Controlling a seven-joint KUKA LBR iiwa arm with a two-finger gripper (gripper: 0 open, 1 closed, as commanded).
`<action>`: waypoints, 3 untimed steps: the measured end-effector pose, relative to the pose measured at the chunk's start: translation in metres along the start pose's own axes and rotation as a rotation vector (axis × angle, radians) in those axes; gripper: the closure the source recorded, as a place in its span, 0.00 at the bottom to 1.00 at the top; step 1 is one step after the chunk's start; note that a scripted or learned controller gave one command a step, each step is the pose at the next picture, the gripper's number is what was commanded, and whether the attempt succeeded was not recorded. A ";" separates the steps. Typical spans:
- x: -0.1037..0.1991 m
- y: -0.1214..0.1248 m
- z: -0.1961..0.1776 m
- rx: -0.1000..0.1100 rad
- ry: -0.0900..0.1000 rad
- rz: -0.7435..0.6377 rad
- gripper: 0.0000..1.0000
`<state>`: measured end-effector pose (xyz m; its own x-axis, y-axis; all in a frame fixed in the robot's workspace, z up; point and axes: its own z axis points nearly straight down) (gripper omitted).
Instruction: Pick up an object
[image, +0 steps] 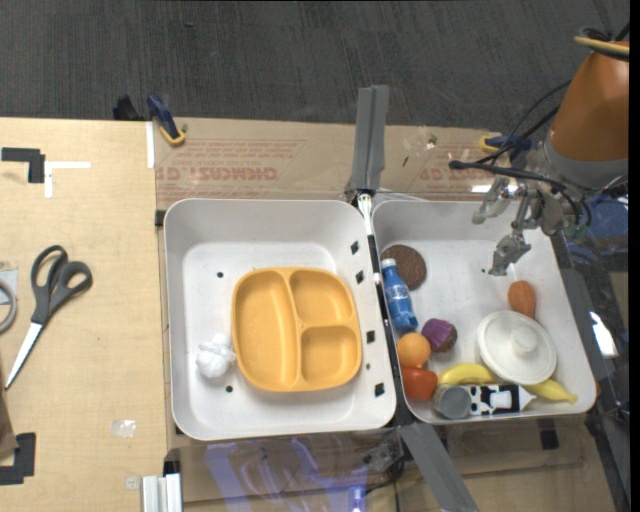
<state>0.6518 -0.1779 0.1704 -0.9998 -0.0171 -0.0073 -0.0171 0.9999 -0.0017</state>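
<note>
While your gripper (507, 255) hangs over the right bin (452, 215), I cannot tell its state; the carrot (521, 297) lies just below, the arm cut off above.

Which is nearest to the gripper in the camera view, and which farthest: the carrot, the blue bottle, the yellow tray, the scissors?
From the gripper:
1. Carrot, just below it, right bin.
2. Blue bottle, right bin's left wall.
3. Yellow tray, left bin.
4. Scissors, bench, far left.
</note>
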 end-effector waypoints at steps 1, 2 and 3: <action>0.043 -0.043 0.063 -0.001 0.002 0.101 0.00; 0.047 -0.042 0.074 0.000 -0.002 0.239 0.00; 0.044 -0.042 0.063 0.002 -0.008 0.236 1.00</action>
<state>0.6085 -0.2208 0.1073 -0.9759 0.2175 -0.0160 0.2175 0.9761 -0.0009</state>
